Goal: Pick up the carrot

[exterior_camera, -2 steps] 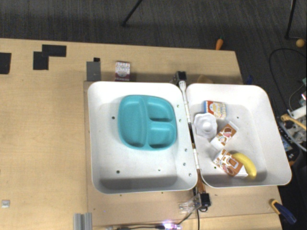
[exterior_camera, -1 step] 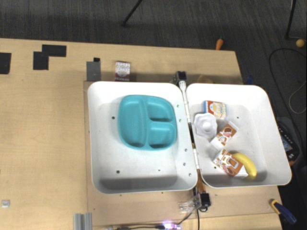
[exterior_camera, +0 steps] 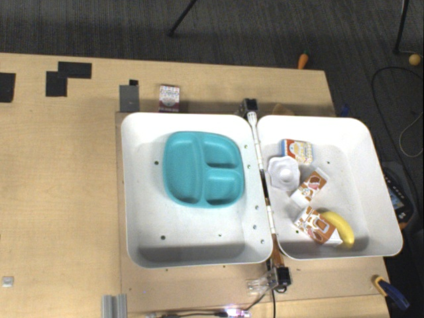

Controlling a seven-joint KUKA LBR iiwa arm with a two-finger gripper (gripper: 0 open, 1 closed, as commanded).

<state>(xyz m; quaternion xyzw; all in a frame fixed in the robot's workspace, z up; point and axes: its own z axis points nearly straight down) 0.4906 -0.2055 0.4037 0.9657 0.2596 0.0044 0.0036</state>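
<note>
The right bin (exterior_camera: 371, 177) holds a yellow banana (exterior_camera: 339, 228) near its front. Beside the banana lies a brown-and-white carton (exterior_camera: 313, 225). A white cup-like container (exterior_camera: 285, 173) sits toward the bin's left side, with a small orange-and-white carton (exterior_camera: 297, 151) behind it and another patterned packet (exterior_camera: 311, 185) to its right. A small orange thing (exterior_camera: 303, 61) pokes up at the bench's back edge; I cannot tell what it is.
The left bin (exterior_camera: 142, 230) carries a teal divided plate (exterior_camera: 202, 169) in its middle. A small patterned box (exterior_camera: 169, 97) and a grey block (exterior_camera: 129, 97) stand on the bench behind that bin. A cable clip (exterior_camera: 250, 108) sits between the bins at the back.
</note>
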